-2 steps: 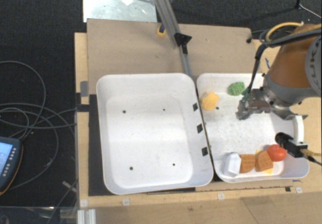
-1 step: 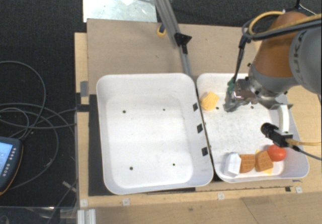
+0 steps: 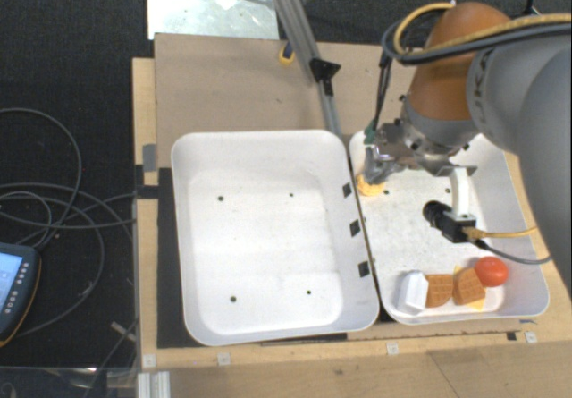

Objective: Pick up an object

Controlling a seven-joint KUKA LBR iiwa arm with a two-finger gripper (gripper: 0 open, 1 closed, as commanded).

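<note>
A: The end effector (image 3: 382, 165) sits low at the far left corner of the right bin (image 3: 527, 302), right over a small yellow object (image 3: 369, 184). Has it got it?

B: Can't tell; its tip may be touching the piece, but a grip isn't visible.

A: Why that corner?

B: Probably because that piece lies apart. The white block (image 3: 412, 291), two orange wedges (image 3: 453, 288) and red ball (image 3: 491, 272) crowd the near edge.
</note>
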